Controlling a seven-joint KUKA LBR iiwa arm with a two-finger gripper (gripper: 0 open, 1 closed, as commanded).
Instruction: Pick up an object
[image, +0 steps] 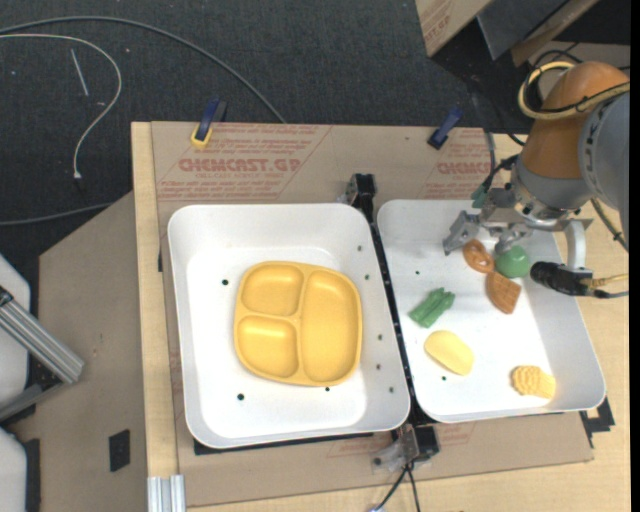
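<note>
My gripper (487, 238) hangs low over the far part of the right bin (570, 340), its fingers spread open. Nothing sits between them. Just below the fingertips lies a small orange-brown piece (478, 257), and a green round thing (513, 263) rests right beside it. A brown wedge (503, 293) lies a little nearer the front. Further out in the same bin are a green pod-like piece (432, 306), a pale yellow lump (448, 352) and a ridged yellow-orange piece (533, 381).
The left bin (200, 250) holds a yellow divided plate (298, 322) in its middle. The bins meet at a narrow dark seam. The arm comes in from the upper right, above the right bin's far corner.
</note>
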